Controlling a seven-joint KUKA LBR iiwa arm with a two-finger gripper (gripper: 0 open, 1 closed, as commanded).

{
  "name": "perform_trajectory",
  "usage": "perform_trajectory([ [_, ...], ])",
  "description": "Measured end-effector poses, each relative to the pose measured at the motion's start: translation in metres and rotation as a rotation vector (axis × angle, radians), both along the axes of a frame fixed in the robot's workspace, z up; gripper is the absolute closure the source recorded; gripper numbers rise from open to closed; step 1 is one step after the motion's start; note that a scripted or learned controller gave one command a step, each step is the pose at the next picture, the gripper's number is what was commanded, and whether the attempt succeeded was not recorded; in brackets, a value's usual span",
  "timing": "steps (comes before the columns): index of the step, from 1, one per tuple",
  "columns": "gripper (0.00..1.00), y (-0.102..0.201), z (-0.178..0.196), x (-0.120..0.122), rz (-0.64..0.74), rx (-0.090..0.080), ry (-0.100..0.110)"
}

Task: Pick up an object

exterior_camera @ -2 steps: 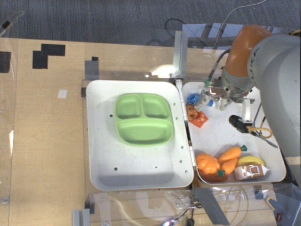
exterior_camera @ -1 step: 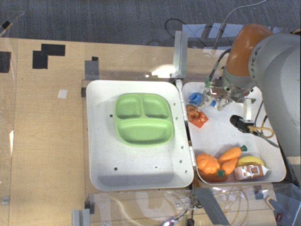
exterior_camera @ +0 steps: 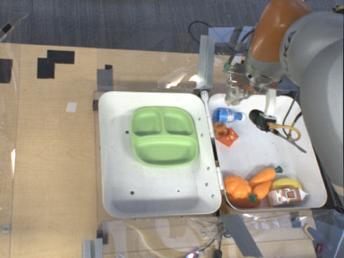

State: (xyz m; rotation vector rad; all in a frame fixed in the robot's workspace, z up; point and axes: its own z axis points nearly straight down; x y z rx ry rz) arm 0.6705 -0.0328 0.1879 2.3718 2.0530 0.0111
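So, the table (exterior_camera: 54,144) carried both bins, and the grey arm (exterior_camera: 317,52) reached in from 3 o'clock. The left bin (exterior_camera: 115,198) had just a green divided plate (exterior_camera: 164,135) sitting roughly in its middle. The right bin (exterior_camera: 269,155) had all the grabbable stuff.

Down at its 6 o'clock end there was a cluster: an orange pepper (exterior_camera: 237,187), a carrot (exterior_camera: 263,177), a banana (exterior_camera: 287,184) and a small carton (exterior_camera: 285,196), all touching or nearly so. Up toward 11 o'clock lay what was probably a little blue bottle (exterior_camera: 227,115) (blurry, so don't quote me), with a red packet (exterior_camera: 226,134) just beside it at its 6 o'clock.

The pincer (exterior_camera: 235,94) hung at the 12 o'clock end of the right bin, just above the blue bottle. I honestly couldn't tell whether it was open or closed from that angle.

Progress-wise, I'd say nothing was picked yet. Every item sat on the bin floor, nothing lifted. If the blue bottle was the target, the drop, the close and the lift were all left to do.
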Motion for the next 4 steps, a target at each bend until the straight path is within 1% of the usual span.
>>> perform_trajectory([
  [1, 0.00, -0.001, -0.001, 0.000, 0.000, -0.001, 0.001],
  [2, 0.00, -0.055, -0.064, -0.064, 0.056, -0.002, 0.005],
  [3, 0.00, -0.050, -0.089, -0.028, 0.122, -0.006, -0.020],
  [4, 1.00, -0.047, -0.078, -0.027, 0.123, -0.001, -0.023],
])
